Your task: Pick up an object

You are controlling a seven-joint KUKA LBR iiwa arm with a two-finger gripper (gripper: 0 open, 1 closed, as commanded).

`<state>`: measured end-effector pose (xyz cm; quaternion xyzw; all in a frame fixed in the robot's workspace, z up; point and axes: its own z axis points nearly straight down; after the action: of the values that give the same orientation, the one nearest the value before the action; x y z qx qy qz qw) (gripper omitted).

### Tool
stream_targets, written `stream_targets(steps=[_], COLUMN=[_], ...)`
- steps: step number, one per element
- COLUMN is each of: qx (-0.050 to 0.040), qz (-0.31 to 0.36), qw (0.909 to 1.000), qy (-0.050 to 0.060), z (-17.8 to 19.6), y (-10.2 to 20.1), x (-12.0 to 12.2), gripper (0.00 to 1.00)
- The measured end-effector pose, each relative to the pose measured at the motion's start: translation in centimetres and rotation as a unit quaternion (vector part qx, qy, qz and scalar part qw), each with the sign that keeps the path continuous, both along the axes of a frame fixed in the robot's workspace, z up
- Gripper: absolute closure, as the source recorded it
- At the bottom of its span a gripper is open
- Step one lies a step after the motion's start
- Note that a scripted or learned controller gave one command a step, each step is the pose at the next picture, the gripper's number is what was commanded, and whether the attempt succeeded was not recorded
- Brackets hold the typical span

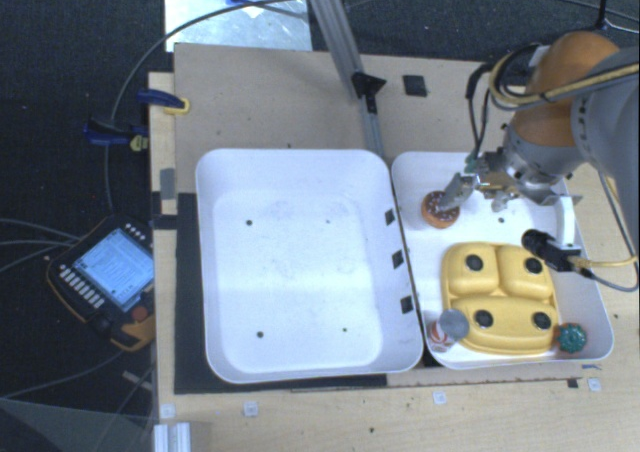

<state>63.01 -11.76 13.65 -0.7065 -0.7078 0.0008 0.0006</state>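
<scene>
My gripper (pixel 455 192) hangs over the back left part of the right bin (pixel 412 172), its tip right beside a small round brown object (pixel 437 209) that lies on the bin floor. I cannot tell whether it touches that object. A large yellow moulded piece (pixel 500 298) with several black dots lies in the front half of the same bin. A small grey and red item (pixel 447 327) sits at the yellow piece's front left corner, and a teal ball (pixel 571 338) rests at its front right.
The left bin (pixel 205 240) sits to the left, divided from the right one by a shared rim with black clips. A grey pole (pixel 335 25) slants over the bench at the back. A teach pendant (pixel 108 275) lies off the bench at left.
</scene>
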Motion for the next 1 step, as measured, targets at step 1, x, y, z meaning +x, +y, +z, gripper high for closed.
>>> stream_targets(steps=[1], qx=[-0.0002], qz=[-0.001], qw=[1.0000], qy=[-0.003], z=[-3.70], y=[-0.04], x=[0.14], gripper=[0.00])
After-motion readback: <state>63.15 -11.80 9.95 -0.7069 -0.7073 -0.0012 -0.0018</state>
